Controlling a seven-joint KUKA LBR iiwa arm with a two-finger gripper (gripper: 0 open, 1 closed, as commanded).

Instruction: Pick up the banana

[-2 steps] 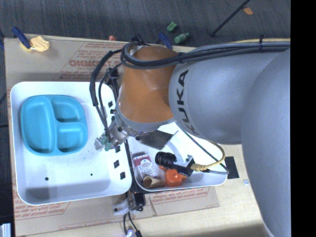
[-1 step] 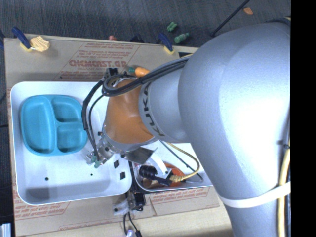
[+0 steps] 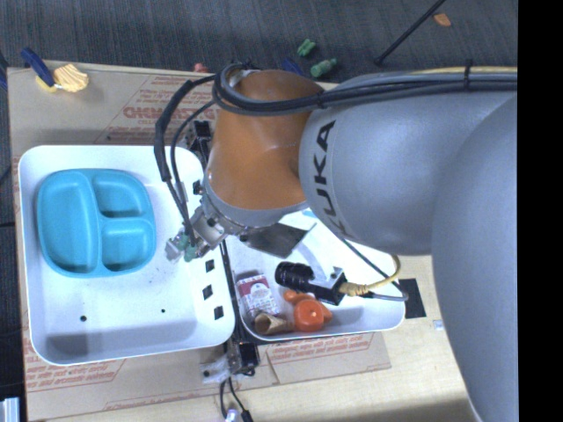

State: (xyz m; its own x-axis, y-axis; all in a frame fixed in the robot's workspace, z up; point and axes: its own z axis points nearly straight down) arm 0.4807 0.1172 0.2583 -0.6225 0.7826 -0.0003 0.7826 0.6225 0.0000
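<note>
Frankly, you cannot tell where the banana lies; the grey arm (image 3: 396,174) covers much of the shallow white right bin (image 3: 374,322). Your gripper (image 3: 186,248) hangs over the right side of the shallow white left bin (image 3: 114,345), and you cannot tell whether it is open or closed. Left of it sits a blue plastic divided tray (image 3: 95,221). Below and right of it lie a red-and-white packet (image 3: 256,293), a round orange piece (image 3: 308,313) and a brown cone (image 3: 271,324).
</note>
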